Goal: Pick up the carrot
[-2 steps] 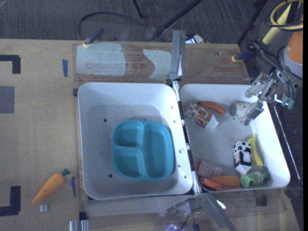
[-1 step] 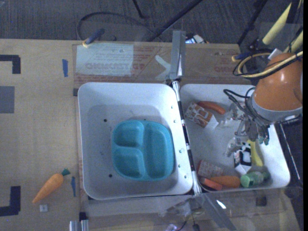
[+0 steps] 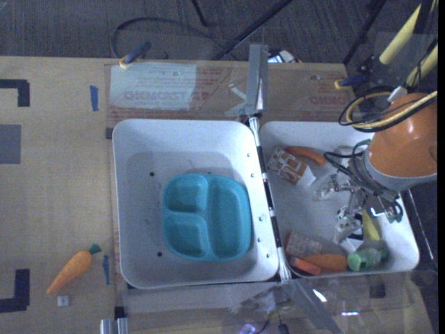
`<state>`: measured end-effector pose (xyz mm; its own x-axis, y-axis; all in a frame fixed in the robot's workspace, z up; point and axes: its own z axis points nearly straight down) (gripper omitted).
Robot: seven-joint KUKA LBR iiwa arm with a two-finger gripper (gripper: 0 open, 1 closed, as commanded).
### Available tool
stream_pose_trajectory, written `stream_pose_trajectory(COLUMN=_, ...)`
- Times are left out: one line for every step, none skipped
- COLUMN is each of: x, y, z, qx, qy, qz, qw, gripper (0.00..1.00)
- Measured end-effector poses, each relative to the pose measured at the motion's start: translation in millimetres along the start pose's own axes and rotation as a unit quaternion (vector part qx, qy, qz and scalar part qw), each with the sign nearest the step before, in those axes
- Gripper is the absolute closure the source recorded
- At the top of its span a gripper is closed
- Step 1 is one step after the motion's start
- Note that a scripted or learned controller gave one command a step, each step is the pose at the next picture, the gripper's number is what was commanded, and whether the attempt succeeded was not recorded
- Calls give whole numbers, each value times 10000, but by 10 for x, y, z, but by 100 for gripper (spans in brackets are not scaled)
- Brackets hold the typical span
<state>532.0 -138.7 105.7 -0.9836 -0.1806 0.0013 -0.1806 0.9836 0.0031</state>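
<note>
The worktop carries 2 white bins. The left bin, well to the gripper's left, holds a blue 3-compartment tray. The gripper hangs over the right bin among clutter; whether it is open or closed cannot be told. A carrot lies in that bin just below and left of the gripper, apart from it. Another carrot lies on the worktop far to the gripper's left, outside both bins.
</note>
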Motion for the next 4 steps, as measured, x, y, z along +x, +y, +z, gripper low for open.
stream_pose_trajectory(x=-92, y=-294, z=-885, qx=8, qy=-23, qz=-197, qw=9998, gripper=0)
stream_pose_trajectory(x=31, y=-216, z=-100, qx=61, qy=-75, qz=-1374, qw=9905, gripper=0)
stream_pose_trajectory(x=405, y=-73, z=-712, qx=5, qy=-20, qz=-3152, qw=9490, gripper=0)
stream_pose_trajectory(x=310, y=-136, z=-423, qx=-5, qy=-12, qz=-4643, qw=8857, gripper=0)
